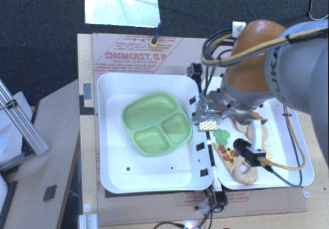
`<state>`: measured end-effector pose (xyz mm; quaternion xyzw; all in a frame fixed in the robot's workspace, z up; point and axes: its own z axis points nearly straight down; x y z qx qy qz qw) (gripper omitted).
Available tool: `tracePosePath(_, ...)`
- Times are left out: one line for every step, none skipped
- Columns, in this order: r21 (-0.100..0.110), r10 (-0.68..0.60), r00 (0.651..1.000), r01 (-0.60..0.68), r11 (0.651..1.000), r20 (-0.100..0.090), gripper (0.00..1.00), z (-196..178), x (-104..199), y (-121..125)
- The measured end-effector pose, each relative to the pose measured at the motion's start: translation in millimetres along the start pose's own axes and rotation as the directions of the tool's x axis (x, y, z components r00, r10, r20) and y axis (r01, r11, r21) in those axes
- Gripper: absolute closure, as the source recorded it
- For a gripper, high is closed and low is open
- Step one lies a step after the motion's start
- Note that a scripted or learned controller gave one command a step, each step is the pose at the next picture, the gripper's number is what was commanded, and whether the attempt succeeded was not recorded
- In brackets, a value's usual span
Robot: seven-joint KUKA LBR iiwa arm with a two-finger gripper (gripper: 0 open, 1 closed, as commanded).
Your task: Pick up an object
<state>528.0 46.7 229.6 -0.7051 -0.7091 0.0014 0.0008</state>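
My gripper (205,118) hangs over the left edge of the right bin (300,164), close to the divider between the two bins. Just below it lie a small green toy piece (222,136) and a toy pizza slice (226,155). A tan curved toy (245,174) rests near the bin's front wall. A beige rounded toy (255,133) lies to the right of the green piece, partly hidden by the arm. A small pale speckled bit (208,126) shows right at the gripper's tip; whether it is held is unclear.
The left bin (115,171) holds a light green divided plate (157,122) in its middle. The grey arm with its orange band (254,63) covers the back of the right bin. Cardboard lies under both bins.
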Motion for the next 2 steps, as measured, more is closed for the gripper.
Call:
tracePosePath(-0.001,-0.001,1.000,0.001,1.000,0.000,1.00,1.8,4.7,6.3)
tracePosePath(-0.003,0.003,1.000,-0.003,1.000,0.000,1.00,0.2,-0.8,12.5)
